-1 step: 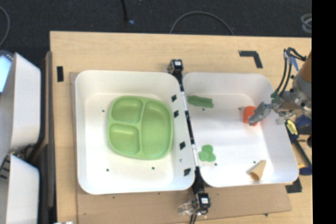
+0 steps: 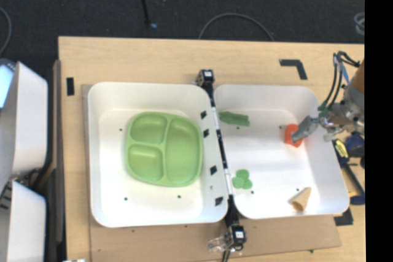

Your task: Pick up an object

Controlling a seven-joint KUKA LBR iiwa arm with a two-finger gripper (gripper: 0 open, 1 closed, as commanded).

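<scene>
Overhead, a wooden desk [image 2: 153, 58] carries 2 shallow white bins side by side; the left bin [image 2: 104, 205] holds a green divided plate [image 2: 164, 148]; the right bin [image 2: 325, 193] holds 4 small things: a flat green piece [image 2: 234, 118] near the divider, a green clover-shaped piece [image 2: 242, 180] lower down, a tan cone [image 2: 301, 198] near the front edge, and an orange block [image 2: 293, 135] towards the right wall. The arm [image 2: 347, 113] enters from the right, and the tool [image 2: 305, 127] sits right at the orange block, touching or just above it; this looks like the approach or closing step of a grasp on that block; the next move calls for a firm closing on it and a straight lift. I cannot tell how far open the tool is, or whether it has hold of the block; most of the arm is cut off at the right.
</scene>
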